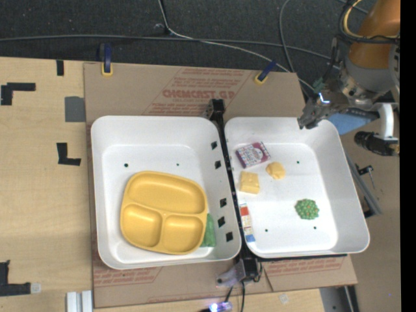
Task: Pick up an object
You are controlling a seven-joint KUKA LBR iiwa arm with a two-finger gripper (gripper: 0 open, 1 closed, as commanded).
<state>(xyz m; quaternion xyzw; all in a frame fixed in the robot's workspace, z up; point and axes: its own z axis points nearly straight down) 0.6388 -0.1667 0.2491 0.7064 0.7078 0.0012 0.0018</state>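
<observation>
Yellow three-compartment plastic tray (164, 212) fills left white bin (104, 174). Purple labelled packet (252, 154), print illegible, lies in right bin (344, 194); gripper (312, 117) above its far corner, grip state indeterminable.

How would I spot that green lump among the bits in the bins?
Look in the right bin, the one without the yellow tray. The green lump lies alone toward its near right corner. It is the only round, bumpy green piece; the others there are yellow or packaged.

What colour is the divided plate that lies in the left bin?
Yellow. The divided plate shows clearly in the camera view, lying in the left bin.
</observation>
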